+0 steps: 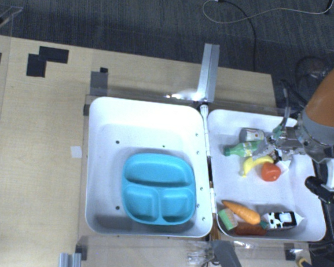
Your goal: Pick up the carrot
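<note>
The orange carrot [241, 211] lies on its side near the front left corner of the right bin [315, 227]. My gripper [278, 148] hangs over the back half of that bin, above a yellow banana [255, 164] and a red ball [270, 173]. It is well behind the carrot and apart from it. The grey arm with its orange band [331, 102] comes in from the right.
Beside the carrot are a dark red item [250, 229], a small green piece [227, 218] and a black and white toy [280, 219]. A green bottle [239, 148] and a grey can [251, 134] lie near the gripper. The left bin [104, 153] holds a blue divided plate [159, 188].
</note>
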Available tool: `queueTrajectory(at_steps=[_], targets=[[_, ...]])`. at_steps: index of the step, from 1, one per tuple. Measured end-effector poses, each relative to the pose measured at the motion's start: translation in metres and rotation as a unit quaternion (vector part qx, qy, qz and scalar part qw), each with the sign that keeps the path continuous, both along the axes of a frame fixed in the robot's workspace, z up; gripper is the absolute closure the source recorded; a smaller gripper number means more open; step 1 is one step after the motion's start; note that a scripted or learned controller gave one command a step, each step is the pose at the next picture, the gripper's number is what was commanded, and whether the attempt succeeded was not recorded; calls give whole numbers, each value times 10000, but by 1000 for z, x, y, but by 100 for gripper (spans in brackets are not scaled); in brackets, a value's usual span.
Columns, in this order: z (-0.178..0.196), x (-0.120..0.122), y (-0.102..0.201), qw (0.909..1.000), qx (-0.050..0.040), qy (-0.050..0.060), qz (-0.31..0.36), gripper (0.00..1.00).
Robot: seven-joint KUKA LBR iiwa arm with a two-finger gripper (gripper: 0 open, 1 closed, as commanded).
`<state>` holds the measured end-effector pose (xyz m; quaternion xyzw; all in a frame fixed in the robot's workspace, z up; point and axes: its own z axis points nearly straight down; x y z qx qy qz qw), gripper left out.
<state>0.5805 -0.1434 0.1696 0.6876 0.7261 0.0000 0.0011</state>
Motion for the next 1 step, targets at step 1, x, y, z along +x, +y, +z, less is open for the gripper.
queueTrajectory(at_steps=[1], targets=[[44,-90,20,9991,5,2,-416,0]])
